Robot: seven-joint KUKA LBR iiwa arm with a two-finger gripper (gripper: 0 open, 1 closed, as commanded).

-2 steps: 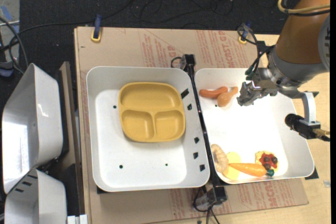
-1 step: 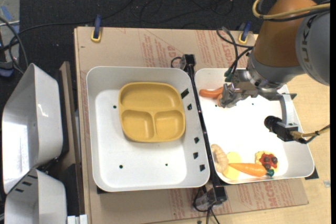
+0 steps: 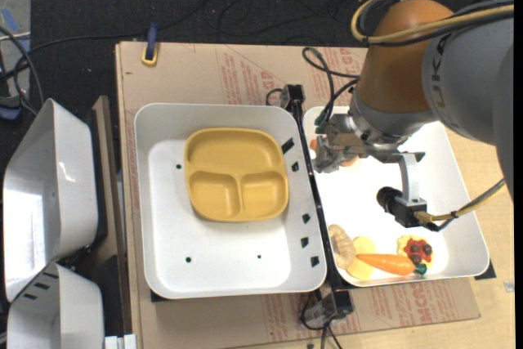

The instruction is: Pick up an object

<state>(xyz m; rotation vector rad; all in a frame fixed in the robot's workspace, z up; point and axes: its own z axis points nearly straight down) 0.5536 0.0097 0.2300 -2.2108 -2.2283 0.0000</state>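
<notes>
Camera view puts the arm point(image 3: 425, 69) over the right bin point(image 3: 458, 176), its jaws hidden beneath the wrist, so I cannot tell their spread. To grasp well, it should shift toward the carrot point(image 3: 386, 262) among 3 or so toy foods at that bin's near edge and descend squarely. The left bin point(image 3: 155, 200) holds 1 yellow divided plate point(image 3: 237, 174).

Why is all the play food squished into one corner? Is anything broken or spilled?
Nothing looks broken or spilled. The toy orange carrot, a pale lumpy piece and a small red-and-yellow toy sit crowded along the near edge of the right white bin. The yellow divided plastic plate lies flat in the left white bin.
</notes>
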